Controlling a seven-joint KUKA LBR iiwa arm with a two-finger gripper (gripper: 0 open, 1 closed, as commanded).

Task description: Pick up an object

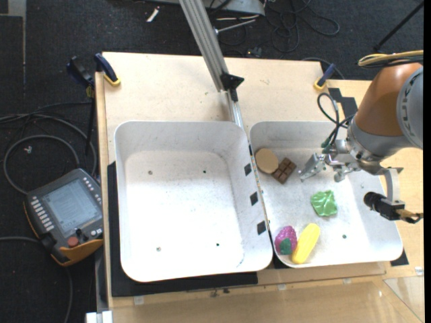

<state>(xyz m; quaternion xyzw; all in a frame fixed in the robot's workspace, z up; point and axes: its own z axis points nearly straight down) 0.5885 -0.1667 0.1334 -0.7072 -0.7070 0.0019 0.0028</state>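
Note:
The right bin holds several small items. A tan round disc and a brown chocolate-like block lie near its left wall. A green crumpled piece sits in the middle. A yellow banana-shaped piece and a magenta and green fruit rest at the front left. My gripper hangs over the bin's upper middle, right of the brown block and above the green piece. Its two silver fingers stand apart, open, with nothing between them.
The left bin lies beside the right one, with a shared ridge between them. A slanted metal pole rises from the bench behind the bins. A teach pendant sits on the floor at the left.

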